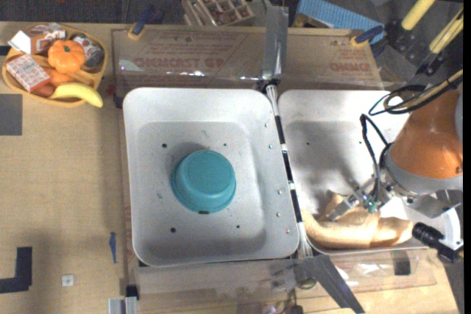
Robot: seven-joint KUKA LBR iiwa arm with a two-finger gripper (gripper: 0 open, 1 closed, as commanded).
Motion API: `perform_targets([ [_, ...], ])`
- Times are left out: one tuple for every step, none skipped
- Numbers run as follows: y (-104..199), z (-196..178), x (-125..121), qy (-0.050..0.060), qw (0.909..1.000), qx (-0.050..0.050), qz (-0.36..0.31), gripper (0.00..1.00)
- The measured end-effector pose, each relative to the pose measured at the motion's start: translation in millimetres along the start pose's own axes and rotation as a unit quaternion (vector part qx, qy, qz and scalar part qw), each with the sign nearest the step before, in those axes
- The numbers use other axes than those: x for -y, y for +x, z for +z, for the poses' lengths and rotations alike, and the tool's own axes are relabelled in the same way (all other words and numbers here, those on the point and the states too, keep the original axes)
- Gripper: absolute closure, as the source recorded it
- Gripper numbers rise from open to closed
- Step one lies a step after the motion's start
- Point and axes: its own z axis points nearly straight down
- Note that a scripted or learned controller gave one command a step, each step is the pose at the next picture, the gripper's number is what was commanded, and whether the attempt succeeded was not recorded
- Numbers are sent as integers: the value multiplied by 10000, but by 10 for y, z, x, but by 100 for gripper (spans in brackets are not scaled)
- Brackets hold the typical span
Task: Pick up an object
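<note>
A teal bowl (204, 181) lies upside down in the middle of the left bin (147, 121). A tan, bread-like loaf (357, 233) lies along the front wall of the right bin (324, 121). My gripper (352, 205) hangs low in the right bin, right above the loaf's left half and touching or nearly touching its top. The orange wrist band (430, 143) sits up and to the right of it. I see nothing lifted off the bin floor.
A metal divider (283, 158) separates the two bins. A shallow basket of toy food (55, 66) with a banana and a pumpkin sits at the bench's far left. Cardboard panels (191, 51) stand behind the bins. Black cables (372, 136) loop over the right bin.
</note>
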Motion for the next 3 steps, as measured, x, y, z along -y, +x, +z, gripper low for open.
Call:
perform_targets([
  [-4, -104, -5, -14, 10000, -9, 18, 100],
  [-103, -796, -44, 59, 9749, -19, 2225, 100],
  [271, -1075, -579, 61, 9793, -26, 2021, 100],
])
